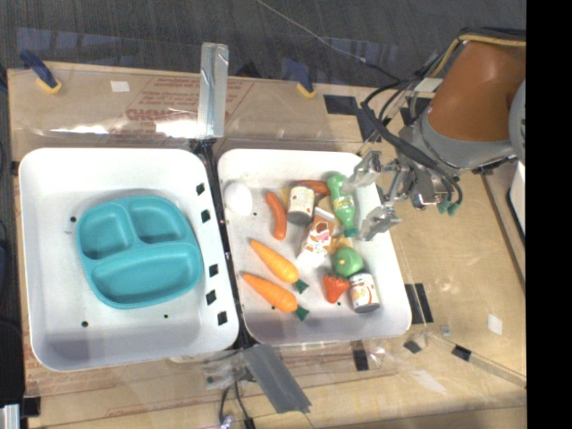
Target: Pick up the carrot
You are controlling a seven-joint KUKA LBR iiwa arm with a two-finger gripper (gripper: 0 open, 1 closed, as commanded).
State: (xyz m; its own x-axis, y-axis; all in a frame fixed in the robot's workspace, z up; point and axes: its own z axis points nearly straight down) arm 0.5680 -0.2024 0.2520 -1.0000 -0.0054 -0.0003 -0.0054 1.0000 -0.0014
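Two orange carrots with green stubs lie in the right bin (pixel 393 315): one carrot (pixel 273 260) near the middle, the other carrot (pixel 268 291) nearer the front wall. Both point up-left. My gripper (pixel 374 195) hangs over the bin's right side, well to the right of both carrots, close to a green bottle (pixel 341 200). Its fingers (pixel 383 220) stand open with nothing between them.
The right bin also holds a white egg (pixel 239 198), an orange sausage (pixel 277 214), a small can (pixel 302 204), a carton (pixel 317 238), a green pepper (pixel 347 260), a strawberry (pixel 334 287) and another can (pixel 363 293). A teal divided plate (pixel 138 248) sits in the left bin (pixel 36 329).
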